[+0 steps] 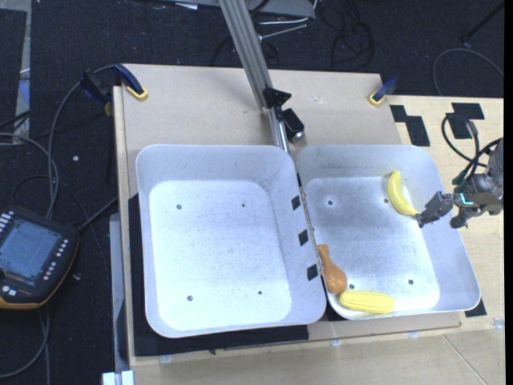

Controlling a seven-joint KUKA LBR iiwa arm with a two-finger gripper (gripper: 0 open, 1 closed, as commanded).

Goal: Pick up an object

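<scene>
Nearest, at 6 o'clock in the right bin (449, 283), 1 corn cob (368, 301) lies against the front wall, where the sloping side likely lets things settle. Just beside it at 7 o'clock rests 1 brown wooden spoon (330, 273). Farther back at 2 o'clock lies 1 banana (399, 194), the closest target, near the gripper (438, 210); whether its fingers are spread or pressed together, I cannot tell. The left bin (148, 215) makes 2 bins.

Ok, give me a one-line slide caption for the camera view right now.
Gripper at the right bin's far edge beside a banana; corn cob and wooden spoon lie near its front.
</scene>
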